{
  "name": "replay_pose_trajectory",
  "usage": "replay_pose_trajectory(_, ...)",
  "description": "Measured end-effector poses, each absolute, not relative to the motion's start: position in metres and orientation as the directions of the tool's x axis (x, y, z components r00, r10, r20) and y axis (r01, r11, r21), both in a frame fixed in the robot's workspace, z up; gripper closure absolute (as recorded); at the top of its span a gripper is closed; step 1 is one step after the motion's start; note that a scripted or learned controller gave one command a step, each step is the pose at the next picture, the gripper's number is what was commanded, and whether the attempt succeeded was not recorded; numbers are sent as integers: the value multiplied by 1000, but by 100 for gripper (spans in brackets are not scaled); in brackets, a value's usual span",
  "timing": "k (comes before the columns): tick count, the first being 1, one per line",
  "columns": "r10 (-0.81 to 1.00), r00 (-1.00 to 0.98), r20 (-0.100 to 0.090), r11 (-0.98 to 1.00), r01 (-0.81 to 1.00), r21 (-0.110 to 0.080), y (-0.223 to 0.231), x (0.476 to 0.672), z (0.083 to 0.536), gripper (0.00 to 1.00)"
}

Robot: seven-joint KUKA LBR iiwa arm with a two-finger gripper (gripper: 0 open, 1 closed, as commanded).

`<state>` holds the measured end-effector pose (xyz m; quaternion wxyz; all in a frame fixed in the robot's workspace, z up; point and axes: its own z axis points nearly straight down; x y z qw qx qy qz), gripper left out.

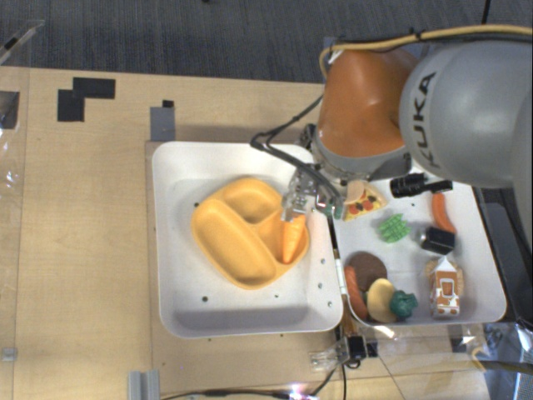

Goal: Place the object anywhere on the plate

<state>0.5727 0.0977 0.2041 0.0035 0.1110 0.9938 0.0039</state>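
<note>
A yellow divided plate [237, 236] lies in the left bin [241, 319]. An orange toy carrot [291, 240] hangs upright over the plate's right compartment, its lower end at or just above the plate surface. My gripper [297, 205] is directly above it, at the left bin's right side, and its fingers close on the carrot's top end. The grey arm with its orange band [366, 98] reaches in from the upper right and hides part of both bins behind it.
The right bin [491, 286] holds several toy foods: a pizza slice [363, 200], a green leafy piece [391, 227], a red-orange piece [442, 212], a black item [437, 240], a small carton [445, 290], a brown round item [367, 269] and a broccoli [404, 304].
</note>
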Motion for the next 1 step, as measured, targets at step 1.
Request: replay_pose_trajectory(1,230,-973,-9,973,230,5,91,574,205,0)
